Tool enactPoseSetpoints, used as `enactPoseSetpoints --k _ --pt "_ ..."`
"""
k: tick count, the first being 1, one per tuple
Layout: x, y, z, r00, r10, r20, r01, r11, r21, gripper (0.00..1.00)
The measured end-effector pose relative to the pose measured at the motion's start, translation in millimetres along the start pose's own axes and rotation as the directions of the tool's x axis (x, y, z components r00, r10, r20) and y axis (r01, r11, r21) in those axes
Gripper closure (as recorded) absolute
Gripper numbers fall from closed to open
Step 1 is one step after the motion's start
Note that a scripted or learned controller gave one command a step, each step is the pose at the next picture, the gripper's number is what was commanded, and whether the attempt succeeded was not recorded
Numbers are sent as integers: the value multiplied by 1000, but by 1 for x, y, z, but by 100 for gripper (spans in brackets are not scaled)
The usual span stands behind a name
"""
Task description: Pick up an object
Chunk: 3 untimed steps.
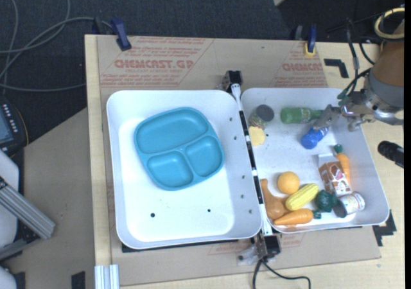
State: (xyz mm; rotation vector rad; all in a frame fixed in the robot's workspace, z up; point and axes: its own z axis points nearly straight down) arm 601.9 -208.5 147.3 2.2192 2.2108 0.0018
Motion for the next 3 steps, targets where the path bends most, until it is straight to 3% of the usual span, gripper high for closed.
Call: enactPoseSetpoints --k 1,2,3 --pt "31 56 49 1000 -2 -4 2 1000 15 0" --pt "10 -76 62 1000 2 -8 -2 1000 14 0" --pt "1 -121 62 1000 1 -7 -1 1000 11 0"
